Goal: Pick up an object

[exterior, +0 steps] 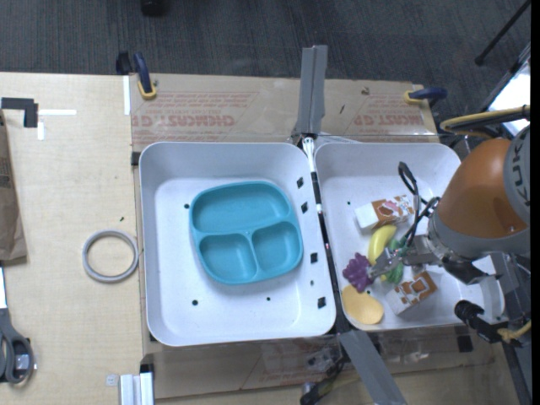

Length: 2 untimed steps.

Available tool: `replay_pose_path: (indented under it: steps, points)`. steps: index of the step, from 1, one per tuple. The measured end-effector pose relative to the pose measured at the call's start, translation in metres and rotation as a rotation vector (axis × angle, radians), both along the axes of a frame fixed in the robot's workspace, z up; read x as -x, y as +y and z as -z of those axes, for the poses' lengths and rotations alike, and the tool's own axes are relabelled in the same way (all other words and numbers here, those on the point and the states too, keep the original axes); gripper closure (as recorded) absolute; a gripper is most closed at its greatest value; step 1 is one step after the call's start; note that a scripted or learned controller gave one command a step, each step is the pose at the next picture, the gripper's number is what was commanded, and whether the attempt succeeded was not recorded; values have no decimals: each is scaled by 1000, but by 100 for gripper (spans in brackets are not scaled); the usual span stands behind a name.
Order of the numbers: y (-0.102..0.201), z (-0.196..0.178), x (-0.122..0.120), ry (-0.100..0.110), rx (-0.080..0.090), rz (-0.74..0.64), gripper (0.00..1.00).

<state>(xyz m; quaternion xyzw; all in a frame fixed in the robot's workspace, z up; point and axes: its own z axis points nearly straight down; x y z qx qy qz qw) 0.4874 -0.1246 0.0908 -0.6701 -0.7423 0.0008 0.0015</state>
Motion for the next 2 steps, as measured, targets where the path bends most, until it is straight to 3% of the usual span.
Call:
replay_pose_path:
  steps: [1, 2]
  points:
    - [-1, -9, 0, 1, 0, 5, 100]
    - [39, -100, -51, -1, 2, 73, 100]
